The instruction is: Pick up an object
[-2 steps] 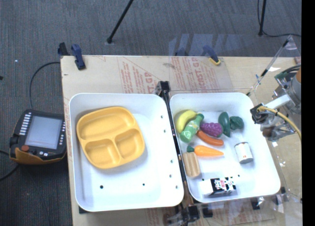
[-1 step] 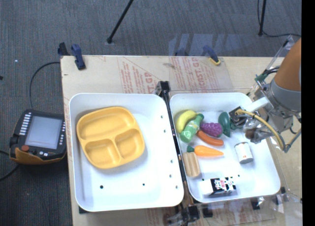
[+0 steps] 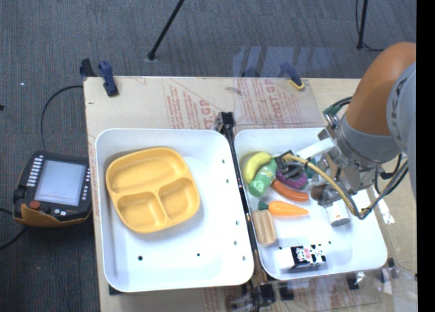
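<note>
— Where does the arm (image 3: pixel 380 110) sit?

— It leans in from the right edge of the bench (image 3: pixel 170 103), wrist low over the right bin (image 3: pixel 370 249). The pincer (image 3: pixel 331 192) hangs above that bin's middle, close beside the heap of toys; whether it is released or clenched cannot be told, as cables and the wrist hide it.

— And the things to be picked?

— All in the right bin. A yellow banana (image 3: pixel 255 163) lies near the bin's left wall, touching a green vegetable (image 3: pixel 263 179). A purple piece (image 3: pixel 293 177) sits just beside them, toward the pincer. Two orange carrots (image 3: pixel 288 209) lie below it, one above the other. A tan block (image 3: pixel 264 228) rests against the left wall, and a black-and-white box (image 3: pixel 307 256) lies near the front edge. A small white cylinder (image 3: pixel 339 218) stands beside the pincer.

— The left bin (image 3: pixel 115 263)?

— It carries a yellow divided tray (image 3: pixel 152 188).
</note>
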You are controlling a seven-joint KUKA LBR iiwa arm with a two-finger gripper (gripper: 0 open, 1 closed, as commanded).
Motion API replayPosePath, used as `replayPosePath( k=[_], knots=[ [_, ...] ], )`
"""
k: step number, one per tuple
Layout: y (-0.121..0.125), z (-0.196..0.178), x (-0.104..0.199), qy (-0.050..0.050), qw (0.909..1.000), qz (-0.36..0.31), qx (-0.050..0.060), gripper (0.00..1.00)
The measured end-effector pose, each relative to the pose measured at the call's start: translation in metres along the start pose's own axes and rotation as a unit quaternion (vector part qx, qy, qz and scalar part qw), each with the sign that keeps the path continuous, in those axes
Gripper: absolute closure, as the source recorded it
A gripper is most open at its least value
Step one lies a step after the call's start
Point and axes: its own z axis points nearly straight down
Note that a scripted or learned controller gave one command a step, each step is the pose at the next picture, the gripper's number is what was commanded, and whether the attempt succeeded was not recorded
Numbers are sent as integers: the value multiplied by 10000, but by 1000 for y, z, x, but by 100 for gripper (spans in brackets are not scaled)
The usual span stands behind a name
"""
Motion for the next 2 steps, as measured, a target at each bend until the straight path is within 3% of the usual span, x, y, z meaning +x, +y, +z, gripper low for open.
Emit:
replayPosePath(
  k=[1, 2],
  knots=[
    [122, -50, -68, 1, 10000, 59, -32, 100],
    [99, -26, -62, -15, 9992, -410, -1, 100]
  ],
)
